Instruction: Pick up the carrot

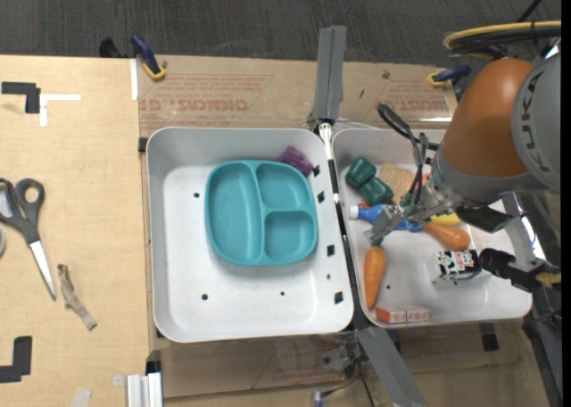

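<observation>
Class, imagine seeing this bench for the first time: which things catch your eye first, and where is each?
The teal divided plate sits in the middle of the left bin. The grey arm's orange band hangs over the cluttered right bin, where an orange carrot lies near the divider. Scissors rest on the far-left bench.

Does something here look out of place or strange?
Nothing looks spilled or broken. The carrot lies loose in the right bin among other small items, and scissors lie on the bench outside the bins.

Two white bins sit side by side. One teal divided plate, one purple scrap, two carrots, two dark green blocks, one pair of scissors.
</observation>
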